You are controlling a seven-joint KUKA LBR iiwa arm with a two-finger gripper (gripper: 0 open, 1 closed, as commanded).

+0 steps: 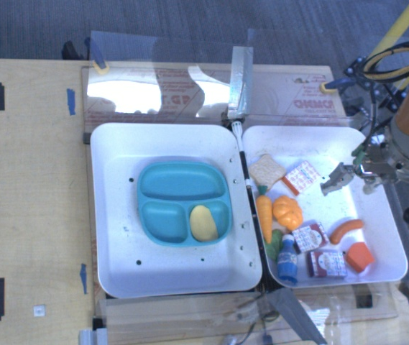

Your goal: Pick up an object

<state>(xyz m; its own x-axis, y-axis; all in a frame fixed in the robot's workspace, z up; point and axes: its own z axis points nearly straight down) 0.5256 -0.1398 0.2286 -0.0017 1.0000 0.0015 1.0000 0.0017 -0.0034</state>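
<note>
My gripper [353, 182] hangs over the upper right part of the right bin [394, 221], open, with nothing between its two fingers. Beneath and to its left lie a red-and-white carton [301, 177] and a slice of toast [267, 169]. An orange sausage [346, 229] lies just below the gripper, apart from it. Further left are a carrot [264, 218] and an orange pepper [287, 212]. A blue bottle [287, 259], two dark red cartons [310, 237] [328, 263] and a red block [360, 256] sit along the near edge.
The left bin [111, 214] holds a teal divided plate [179, 185] with a yellow potato-like object [203, 223] in its lower right compartment. A metal divider [240, 85] stands behind the bins. Cables [377, 67] and the arm crowd the right side.
</note>
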